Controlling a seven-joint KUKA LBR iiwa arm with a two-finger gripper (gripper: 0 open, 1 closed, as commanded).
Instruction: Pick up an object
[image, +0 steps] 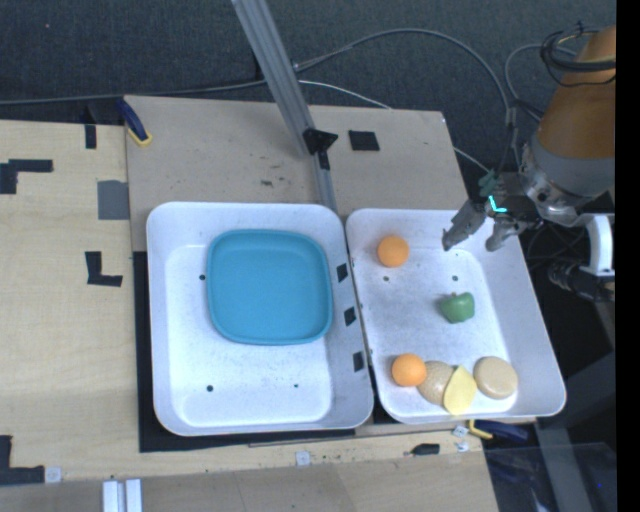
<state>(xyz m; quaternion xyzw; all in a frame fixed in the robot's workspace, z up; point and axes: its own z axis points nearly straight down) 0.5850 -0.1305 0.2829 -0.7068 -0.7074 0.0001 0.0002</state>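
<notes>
The right white bin (520, 300) holds an orange ball (393, 251) near its far left. A green pepper-like piece (458, 307) lies in the middle. Along the near edge sit a second orange ball (408, 370), a tan lump (435, 380), a yellow wedge (459, 391) and a beige round piece (495, 377). My gripper (480, 233) hangs open over the bin's far right corner, its two dark fingers spread with nothing between them. It is up and to the right of the green piece and well right of the far orange ball.
The left white bin (180, 330) holds a blue square plate (269, 285). A grey metal post (290, 90) slants down to the gap between the bins. Cables loop behind the right bin near the arm.
</notes>
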